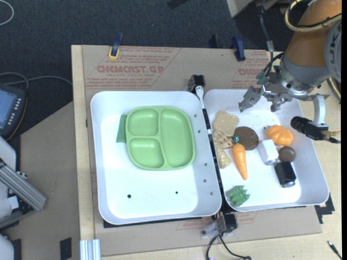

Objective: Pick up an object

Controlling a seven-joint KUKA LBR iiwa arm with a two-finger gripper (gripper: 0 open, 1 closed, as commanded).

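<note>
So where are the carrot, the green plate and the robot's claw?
carrot [240, 160]: camera view, middle of its orange body.
green plate [160, 137]: camera view, central divider ridge.
gripper [262, 99]: camera view, midway between its fingertips.

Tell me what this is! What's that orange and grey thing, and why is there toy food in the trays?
That's a robot arm, photographed by one camera looking down from above. At its end is a gripper, like a two-fingered hand, open and holding nothing. It hangs over the right bin. In that bin lie play foods: a carrot, a cracker, a brown cookie, something orange, green peas and a few small blocks. The left bin holds a green plate. The robot's job is picking one thing up.
</note>
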